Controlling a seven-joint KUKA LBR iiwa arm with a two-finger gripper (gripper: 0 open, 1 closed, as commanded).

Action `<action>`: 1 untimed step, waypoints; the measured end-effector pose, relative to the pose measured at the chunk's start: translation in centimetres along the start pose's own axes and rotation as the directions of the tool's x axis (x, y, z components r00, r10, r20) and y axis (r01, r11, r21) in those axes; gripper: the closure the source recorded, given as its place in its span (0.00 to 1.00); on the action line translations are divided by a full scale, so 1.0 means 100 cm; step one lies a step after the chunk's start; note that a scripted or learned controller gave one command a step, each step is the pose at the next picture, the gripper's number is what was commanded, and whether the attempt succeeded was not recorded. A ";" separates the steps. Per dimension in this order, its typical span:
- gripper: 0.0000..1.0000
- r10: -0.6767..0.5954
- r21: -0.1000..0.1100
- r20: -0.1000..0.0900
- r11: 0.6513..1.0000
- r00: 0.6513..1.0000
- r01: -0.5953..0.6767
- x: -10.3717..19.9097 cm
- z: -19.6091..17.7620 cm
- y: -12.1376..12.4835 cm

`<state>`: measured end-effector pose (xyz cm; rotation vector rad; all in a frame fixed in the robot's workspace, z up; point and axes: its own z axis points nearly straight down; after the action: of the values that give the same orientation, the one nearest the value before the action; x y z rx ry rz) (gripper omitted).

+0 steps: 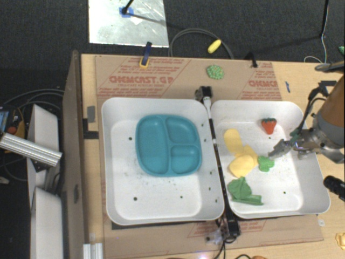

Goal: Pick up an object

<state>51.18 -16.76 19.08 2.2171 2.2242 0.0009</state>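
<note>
The right bin [310,196] holds several small items. A red strawberry [269,125] lies near its far side. Two yellow pieces [233,140] [242,165] sit by the left wall, and a small green piece [265,164] lies just right of the lower one. A green leafy item [243,191] rests near the front. My gripper [280,148] reaches in from the right, low over the bin. Its tip is just above and to the right of the small green piece, below the strawberry. I see nothing held in it.
The left bin [121,198] carries a blue divided plate [168,145]. A green knobbly item [215,72] and a yellow one [214,46] lie behind the bins on the cardboard and floor. Cables run along the far right.
</note>
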 end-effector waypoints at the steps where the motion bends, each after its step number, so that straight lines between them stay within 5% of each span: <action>1: 0.00 -0.003 -0.001 0.000 1.000 1.000 0.003 0.006 0.111 0.036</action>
<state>54.77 -16.16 7.95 2.2129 2.2275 0.0021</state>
